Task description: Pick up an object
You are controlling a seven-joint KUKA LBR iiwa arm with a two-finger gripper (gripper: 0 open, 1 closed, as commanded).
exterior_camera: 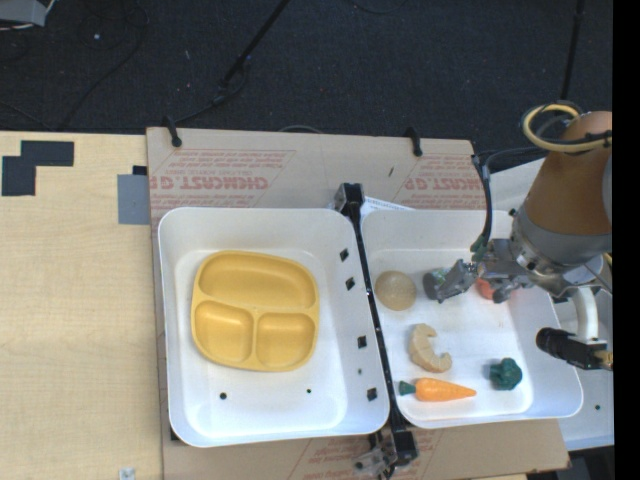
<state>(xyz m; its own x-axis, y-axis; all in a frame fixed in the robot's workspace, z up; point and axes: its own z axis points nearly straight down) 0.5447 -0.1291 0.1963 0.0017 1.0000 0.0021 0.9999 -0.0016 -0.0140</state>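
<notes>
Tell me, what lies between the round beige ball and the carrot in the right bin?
In the camera view, a curved beige piece lies between the ball and the carrot, touching neither.

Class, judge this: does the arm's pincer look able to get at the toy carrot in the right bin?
Probably yes: the carrot lies flat and uncovered, apart from the croissant and green toy; the pincer is nearby.

This is a robotics lab. Two white bins [262, 223] sit on taped cardboard [300, 168] atop a pale wood tabletop [70, 318], loose black cables [250, 48] trail over dark carpet [400, 58] behind, and a grey-and-orange robot arm [565, 198] reaches in.
</notes>
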